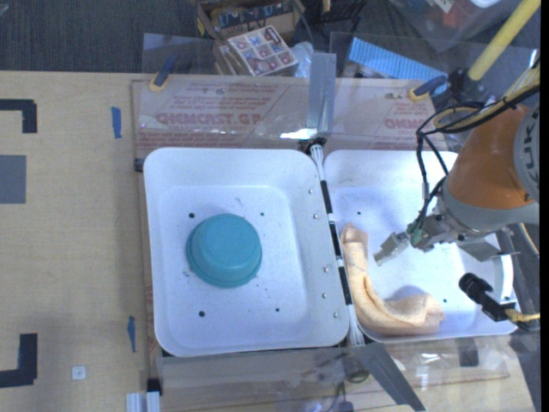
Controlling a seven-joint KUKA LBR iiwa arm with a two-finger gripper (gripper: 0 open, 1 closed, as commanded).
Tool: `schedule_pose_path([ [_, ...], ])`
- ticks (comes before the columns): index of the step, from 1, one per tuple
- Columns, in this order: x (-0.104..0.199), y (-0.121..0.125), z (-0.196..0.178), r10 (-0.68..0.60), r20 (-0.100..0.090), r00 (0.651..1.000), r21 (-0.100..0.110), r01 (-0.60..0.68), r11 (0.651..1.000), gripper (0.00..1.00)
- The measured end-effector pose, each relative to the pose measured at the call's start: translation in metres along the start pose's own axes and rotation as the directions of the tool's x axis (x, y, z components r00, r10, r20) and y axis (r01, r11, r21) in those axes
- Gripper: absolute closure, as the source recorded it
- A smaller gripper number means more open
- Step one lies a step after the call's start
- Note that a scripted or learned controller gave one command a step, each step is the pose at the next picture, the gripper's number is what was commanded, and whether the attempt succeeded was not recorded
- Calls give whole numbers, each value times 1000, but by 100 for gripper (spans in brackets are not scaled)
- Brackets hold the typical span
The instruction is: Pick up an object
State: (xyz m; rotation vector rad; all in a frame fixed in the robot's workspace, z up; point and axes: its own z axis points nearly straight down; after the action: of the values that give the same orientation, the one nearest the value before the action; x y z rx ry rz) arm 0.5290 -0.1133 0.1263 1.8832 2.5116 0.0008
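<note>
Surroundings: past the far edge of the bench, on a dark floor, sit a cardboard box point(249, 11) with printed cards point(260, 50), a blue corrugated sheet point(393, 60), and a yellow rod point(508, 26) crossing the top right corner.
Obstructions: black cables point(426, 157) hang from the arm point(496, 166) over the far part of the right bin; a clear plastic panel point(225, 112) with red lettering stands behind the bins.
Surface: pale wooden bench point(64, 256) with black square markings at its left edge and small strips of blue tape point(116, 122).
Left bin point(167, 174): white, shallow; holds one teal bowl point(225, 249), upside down, near the bin's middle (dark specks dot the floor around it).
Right bin point(377, 174): white, shallow, just beside the left bin; holds a tan cloth point(377, 299).
Cloth position: it lies along the bin's left wall and bends along the near wall, forming an L shape, flat on the bin floor.
Gripper point(388, 247): hangs over the middle of the right bin, pointing left toward the cloth's upper end and close to it; whether it touches the cloth cannot be told.
Gripper state: whether it is spread or closed cannot be told from this slanted view.
Arm: grey with an orange band, entering from the right.
</note>
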Motion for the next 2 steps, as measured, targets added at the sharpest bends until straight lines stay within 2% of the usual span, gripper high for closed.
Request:
schedule_pose_path([
  [1, -15, -56, -49, 160, -1, 987, 2, -160, 987, 0],
  [2, -57, -69, 10, 11, -2, 1000, 2, -11, 1000, 0],
])
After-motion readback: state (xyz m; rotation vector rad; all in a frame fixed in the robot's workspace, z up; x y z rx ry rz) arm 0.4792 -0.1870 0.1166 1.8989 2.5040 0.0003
